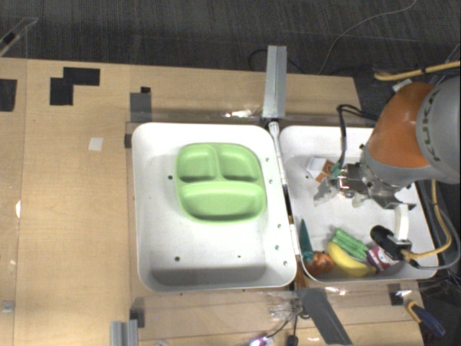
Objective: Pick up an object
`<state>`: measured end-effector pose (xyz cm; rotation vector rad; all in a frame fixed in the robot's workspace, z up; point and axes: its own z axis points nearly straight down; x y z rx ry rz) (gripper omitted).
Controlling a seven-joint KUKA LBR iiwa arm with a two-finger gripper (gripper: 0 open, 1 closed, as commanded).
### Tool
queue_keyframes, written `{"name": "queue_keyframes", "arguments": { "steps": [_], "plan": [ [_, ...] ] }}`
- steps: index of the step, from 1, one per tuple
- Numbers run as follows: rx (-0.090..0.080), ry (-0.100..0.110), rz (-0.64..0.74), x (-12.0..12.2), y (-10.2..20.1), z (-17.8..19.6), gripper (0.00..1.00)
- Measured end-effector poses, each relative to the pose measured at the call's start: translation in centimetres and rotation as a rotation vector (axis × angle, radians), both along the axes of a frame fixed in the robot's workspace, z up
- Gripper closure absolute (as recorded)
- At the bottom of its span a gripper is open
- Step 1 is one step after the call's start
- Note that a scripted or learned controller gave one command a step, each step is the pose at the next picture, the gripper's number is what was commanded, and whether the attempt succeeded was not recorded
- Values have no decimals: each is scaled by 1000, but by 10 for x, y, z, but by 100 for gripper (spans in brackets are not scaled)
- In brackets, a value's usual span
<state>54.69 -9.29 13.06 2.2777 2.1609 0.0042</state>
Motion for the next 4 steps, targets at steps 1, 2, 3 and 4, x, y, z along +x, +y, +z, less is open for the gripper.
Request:
{"name": "queue_keyframes", "arguments": {
  "steps": [1, 2, 3, 4],
  "plan": [
    [-2, -3, 49, 63, -57, 48, 0],
    [-4, -4, 325, 106, -75, 59, 0],
    [-6, -2, 373, 124, -64, -40, 0],
    [-2, -11, 119, 14, -25, -39, 0]
  ]
}}
